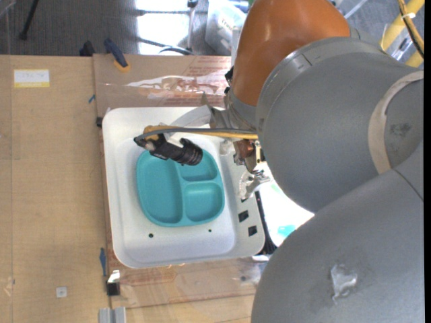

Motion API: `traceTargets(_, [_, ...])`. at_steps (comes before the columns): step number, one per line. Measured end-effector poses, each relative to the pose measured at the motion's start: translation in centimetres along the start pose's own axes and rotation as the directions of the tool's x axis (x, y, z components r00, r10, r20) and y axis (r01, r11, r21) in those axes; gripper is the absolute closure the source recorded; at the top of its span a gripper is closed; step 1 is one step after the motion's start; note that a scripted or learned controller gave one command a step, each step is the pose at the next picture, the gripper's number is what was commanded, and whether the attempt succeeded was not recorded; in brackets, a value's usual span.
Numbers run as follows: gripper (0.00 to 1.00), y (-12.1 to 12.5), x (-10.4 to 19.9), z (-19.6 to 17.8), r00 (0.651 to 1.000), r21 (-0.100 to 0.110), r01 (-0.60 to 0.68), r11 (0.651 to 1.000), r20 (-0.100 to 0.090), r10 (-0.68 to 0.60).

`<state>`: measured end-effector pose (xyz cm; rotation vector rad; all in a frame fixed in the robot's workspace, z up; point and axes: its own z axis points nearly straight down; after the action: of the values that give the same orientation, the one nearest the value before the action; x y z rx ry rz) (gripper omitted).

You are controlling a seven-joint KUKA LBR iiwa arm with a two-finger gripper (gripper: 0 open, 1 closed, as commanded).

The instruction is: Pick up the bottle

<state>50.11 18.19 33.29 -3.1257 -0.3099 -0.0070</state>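
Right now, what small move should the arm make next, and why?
Probably rise and draw back rightward: the arm hangs over most of the right bin, hiding what lies there, while the left bin holds a teal plate.

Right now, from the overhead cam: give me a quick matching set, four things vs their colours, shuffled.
Things:
1. divided tray
2. bin holding that tray
3. band on the arm
4. bench top

Colours:
a. orange
b. tan
c. teal
d. white

Pairs: 1-c, 2-d, 3-a, 4-b
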Motion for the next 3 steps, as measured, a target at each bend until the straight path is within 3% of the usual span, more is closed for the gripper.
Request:
traceTargets(1, [0.00,-0.1,-2.4,13.4,0.934,0.005,0.358,0.934,0.009,-0.358])
traceTargets(2, [0.00,-3.2,-0.9,22.1,0.999,0.008,0.024,1.000,-0.024,-0.024])
traceTargets(3, [1.00,-3.0,-0.8,21.0,0.999,0.006,0.021,1.000,-0.026,-0.021])
